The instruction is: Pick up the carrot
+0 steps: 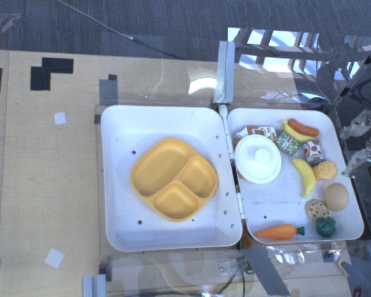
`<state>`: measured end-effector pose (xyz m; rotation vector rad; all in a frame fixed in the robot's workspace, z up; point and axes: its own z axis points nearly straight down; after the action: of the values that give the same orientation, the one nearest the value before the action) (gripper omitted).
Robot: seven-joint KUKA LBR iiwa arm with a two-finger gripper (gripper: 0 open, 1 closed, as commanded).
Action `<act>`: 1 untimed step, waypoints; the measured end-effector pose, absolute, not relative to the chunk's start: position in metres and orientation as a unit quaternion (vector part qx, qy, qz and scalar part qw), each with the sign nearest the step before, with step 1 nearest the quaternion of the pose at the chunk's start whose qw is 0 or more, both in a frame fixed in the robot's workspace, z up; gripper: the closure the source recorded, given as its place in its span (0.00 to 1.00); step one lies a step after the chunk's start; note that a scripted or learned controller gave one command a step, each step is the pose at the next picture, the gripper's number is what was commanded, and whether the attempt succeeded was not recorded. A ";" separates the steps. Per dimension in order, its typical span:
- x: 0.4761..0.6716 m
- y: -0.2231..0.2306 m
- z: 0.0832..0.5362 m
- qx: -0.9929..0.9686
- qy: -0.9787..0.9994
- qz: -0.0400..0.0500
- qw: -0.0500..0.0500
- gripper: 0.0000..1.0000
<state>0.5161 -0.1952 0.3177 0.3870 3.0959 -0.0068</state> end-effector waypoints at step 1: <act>0.518 -0.193 0.326 0.120 0.993 -0.002 0.012 1.00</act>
<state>0.5184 -0.1933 0.3263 0.3753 3.0949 -0.0067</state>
